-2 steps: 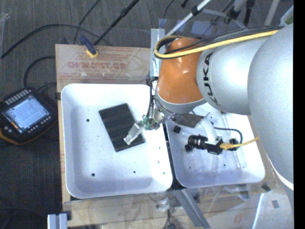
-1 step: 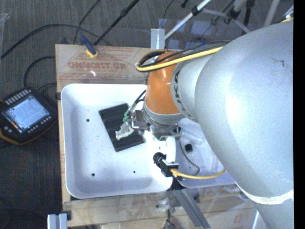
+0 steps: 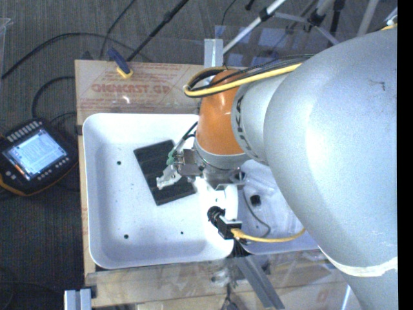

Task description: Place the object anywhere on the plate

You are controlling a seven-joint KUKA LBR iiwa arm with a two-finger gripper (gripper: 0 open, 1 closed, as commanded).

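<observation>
Smooth white plastic bin — faintly glossy. Matt black plate, flat and dull. Glossy grey arm with orange band — bare wooden bench.

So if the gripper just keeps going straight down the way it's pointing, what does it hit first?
Most likely the black plate in the left white bin: the gripper sits over its right part, pointing down. How much height remains is unclear from this slanted view.

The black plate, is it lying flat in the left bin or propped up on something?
Flat. The plate lies on the floor of the left bin, turned askew to the walls, with the gripper over its right part.
</observation>
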